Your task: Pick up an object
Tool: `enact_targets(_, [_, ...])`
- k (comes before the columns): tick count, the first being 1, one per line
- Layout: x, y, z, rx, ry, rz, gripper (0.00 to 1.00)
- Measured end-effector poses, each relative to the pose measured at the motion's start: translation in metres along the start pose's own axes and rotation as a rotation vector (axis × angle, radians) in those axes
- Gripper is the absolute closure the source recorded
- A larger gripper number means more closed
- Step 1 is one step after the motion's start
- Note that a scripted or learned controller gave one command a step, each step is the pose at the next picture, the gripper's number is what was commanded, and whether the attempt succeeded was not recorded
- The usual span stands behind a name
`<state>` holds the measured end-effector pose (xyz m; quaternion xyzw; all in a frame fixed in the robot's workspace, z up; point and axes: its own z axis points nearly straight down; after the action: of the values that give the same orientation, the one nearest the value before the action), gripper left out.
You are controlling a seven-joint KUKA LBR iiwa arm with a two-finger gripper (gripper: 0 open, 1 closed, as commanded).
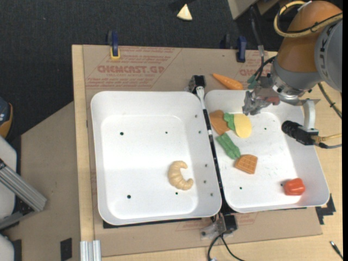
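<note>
Two white bins sit on the bench (81,162). The left bin (109,145) holds one croissant (180,175). The right bin (310,167) holds one yellow piece (243,126), two green pieces (229,145), one brown piece (218,122), one waffle wedge (247,163) and one red piece (294,187). One carrot (228,82) lies outside the bins, just left of the tool (252,109). The yellow piece lies just below the tool; whether the tool grips anything I cannot tell.

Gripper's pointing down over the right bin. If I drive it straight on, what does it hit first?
Most likely the pale yellow piece just below the gripper, with the green leafy piece right beside it. Depth is unclear from this slanted view.
</note>
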<state>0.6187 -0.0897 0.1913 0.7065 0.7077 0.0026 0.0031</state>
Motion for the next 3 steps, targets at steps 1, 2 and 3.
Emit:
enact_targets(1, [-0.126, 0.024, 0.028, 0.004, -0.007, 0.010, 1.00])
enact_targets(2, [-0.135, -0.017, 0.053, 0.013, 0.002, 0.005, 1.00])
enact_targets(3, [-0.134, -0.107, 0.109, 0.017, 0.005, 0.007, 1.00])
